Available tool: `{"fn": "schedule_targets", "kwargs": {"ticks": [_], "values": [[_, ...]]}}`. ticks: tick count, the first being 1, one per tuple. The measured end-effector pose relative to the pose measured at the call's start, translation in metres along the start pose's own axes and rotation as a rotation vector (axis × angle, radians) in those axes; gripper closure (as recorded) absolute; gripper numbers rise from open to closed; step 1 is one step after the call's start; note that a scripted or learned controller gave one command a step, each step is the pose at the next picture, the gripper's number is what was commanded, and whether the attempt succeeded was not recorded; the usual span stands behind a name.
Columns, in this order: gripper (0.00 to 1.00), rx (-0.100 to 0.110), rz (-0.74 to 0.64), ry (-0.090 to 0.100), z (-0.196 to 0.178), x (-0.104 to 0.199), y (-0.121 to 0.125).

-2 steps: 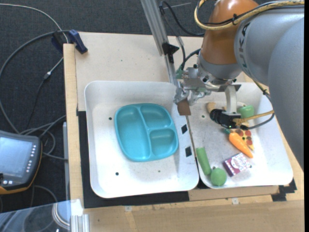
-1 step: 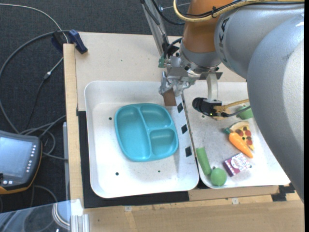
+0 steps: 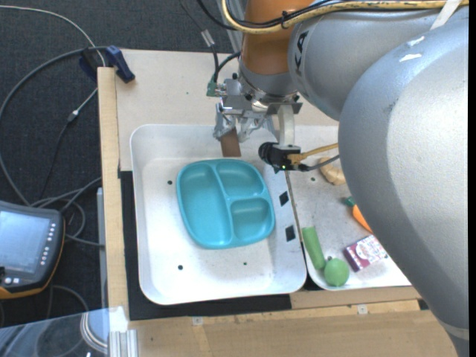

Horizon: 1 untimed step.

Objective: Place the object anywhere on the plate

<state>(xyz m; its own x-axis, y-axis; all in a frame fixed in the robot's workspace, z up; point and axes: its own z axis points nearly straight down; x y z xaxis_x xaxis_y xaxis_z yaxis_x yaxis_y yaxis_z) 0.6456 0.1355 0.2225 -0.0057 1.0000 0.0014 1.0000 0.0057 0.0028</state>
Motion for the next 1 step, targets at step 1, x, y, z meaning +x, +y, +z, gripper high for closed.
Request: {"fn": "schedule_targets", "kwargs": {"ticks": [1], "values": [[1.0,-0.002,-0.001,0.001,-0.0171,0.0528,0.0212]]}}
